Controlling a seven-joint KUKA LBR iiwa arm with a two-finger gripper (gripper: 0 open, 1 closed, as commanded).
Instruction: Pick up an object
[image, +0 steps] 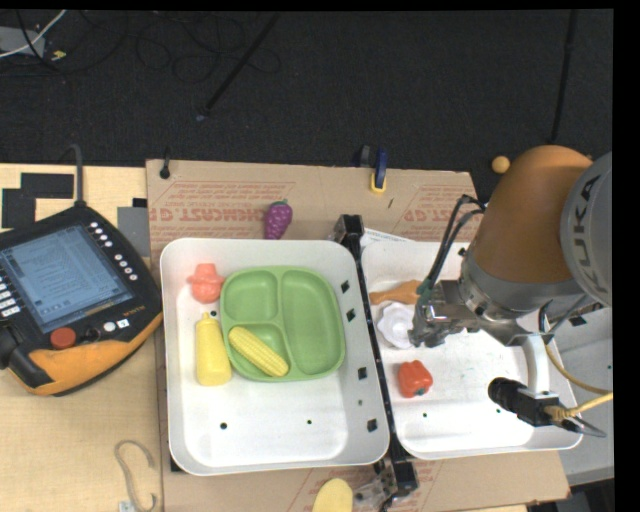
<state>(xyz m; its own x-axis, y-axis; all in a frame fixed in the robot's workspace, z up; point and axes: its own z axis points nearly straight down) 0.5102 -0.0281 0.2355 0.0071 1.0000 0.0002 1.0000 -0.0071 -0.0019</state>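
Observation:
My gripper (430, 332) hangs low in the upper left part of the right bin (470, 432), under the arm's orange band (535, 215). It is right beside a white crumpled object (395, 323). An orange piece (398, 292) lies just behind that. A red pepper toy (415, 378) sits on the bin floor a little in front and to the left of the gripper, apart from it. The arm's bulk hides the far right of this bin.
The left bin (260, 445) holds a green divided plate (310, 330) with a corn cob (259, 351), a yellow bottle (211, 350) and a pink toy (205, 283). A purple toy (278, 219) and a yellow one (333, 494) lie outside the bins. A teach pendant (70, 290) rests at left.

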